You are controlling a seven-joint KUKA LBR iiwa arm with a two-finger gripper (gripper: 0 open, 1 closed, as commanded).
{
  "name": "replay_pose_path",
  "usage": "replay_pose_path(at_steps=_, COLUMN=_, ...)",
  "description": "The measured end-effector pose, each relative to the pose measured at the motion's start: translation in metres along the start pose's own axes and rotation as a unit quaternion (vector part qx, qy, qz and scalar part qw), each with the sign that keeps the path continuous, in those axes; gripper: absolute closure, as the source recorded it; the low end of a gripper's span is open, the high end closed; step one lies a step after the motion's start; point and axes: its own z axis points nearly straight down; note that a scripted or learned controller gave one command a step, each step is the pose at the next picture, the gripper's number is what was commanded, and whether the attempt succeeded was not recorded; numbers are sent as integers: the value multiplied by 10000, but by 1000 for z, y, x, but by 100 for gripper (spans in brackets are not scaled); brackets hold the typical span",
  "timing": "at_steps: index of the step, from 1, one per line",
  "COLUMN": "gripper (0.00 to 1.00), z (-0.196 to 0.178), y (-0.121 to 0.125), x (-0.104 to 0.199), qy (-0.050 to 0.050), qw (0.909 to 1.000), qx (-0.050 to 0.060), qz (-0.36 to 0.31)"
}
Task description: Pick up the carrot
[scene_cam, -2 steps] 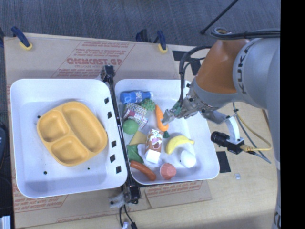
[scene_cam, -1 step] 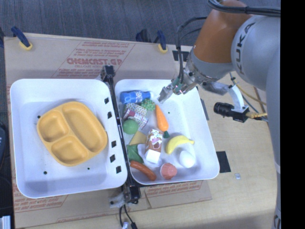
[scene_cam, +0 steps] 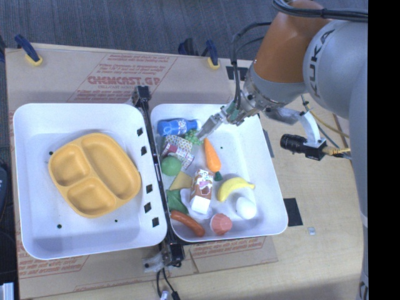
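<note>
The carrot (scene_cam: 212,156) is a small orange cone with a green stub at its lower end. It lies in the right bin (scene_cam: 265,167), pointing up toward the back wall. My gripper (scene_cam: 209,127) hangs above the bin's back part, just up and left of the carrot's tip, with nothing seen between its fingers. The grey arm with its orange band reaches in from the upper right.
Around the carrot lie a blue packet (scene_cam: 175,127), a patterned packet (scene_cam: 178,147), a green ball (scene_cam: 171,165), a banana (scene_cam: 232,187), a white egg (scene_cam: 245,208), a sausage (scene_cam: 187,223) and a small carton (scene_cam: 201,185). The left bin (scene_cam: 31,230) holds a yellow divided plate (scene_cam: 94,174).
</note>
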Motion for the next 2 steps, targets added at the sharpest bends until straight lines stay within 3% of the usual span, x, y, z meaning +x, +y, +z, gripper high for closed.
replay_pose_path(at_steps=1, gripper=0, z=139, y=-21, x=-40, qy=-1, qw=9928, qx=-9, qz=1202)
replay_pose_path(at_steps=2, gripper=100, z=129, y=-21, x=-39, qy=7, qw=9930, qx=0, qz=1182)
